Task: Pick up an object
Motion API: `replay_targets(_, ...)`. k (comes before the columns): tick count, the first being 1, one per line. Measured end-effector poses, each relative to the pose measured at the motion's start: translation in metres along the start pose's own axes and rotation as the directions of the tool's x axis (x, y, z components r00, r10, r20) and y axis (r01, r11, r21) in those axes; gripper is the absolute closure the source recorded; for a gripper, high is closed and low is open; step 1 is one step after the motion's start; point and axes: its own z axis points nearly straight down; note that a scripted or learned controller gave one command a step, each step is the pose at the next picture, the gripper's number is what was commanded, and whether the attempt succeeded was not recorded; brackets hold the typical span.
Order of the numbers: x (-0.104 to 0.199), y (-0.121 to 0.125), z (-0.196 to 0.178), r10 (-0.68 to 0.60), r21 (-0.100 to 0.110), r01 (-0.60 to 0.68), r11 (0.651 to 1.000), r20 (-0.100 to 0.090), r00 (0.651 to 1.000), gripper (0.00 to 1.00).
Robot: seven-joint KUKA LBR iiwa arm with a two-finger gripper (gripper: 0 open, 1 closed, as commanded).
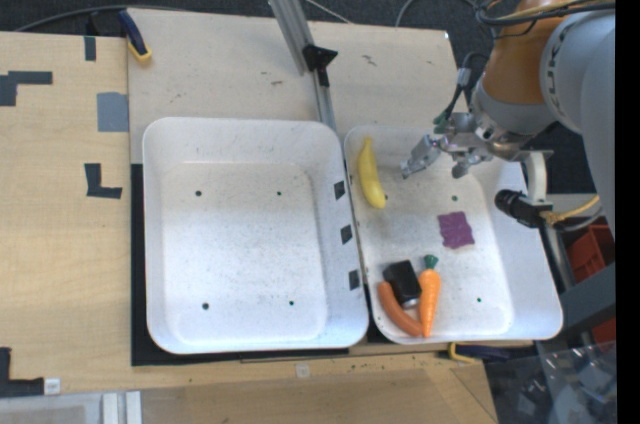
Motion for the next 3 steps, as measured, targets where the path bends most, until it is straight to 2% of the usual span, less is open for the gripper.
replay_targets(1,0.001,-0.003,0.044,-0.001,0.0,0.001,1.0,-0.001,1.0,0.0)
replay_targets(2,0.001,-0.001,0.031,-0.002,-0.004,0.002,1.0,0.0,1.0,1.0)
replay_targets(3,-0.007,-0.004,-0.019,0.0,-0.011,0.0,1.0,0.001,1.0,1.0)
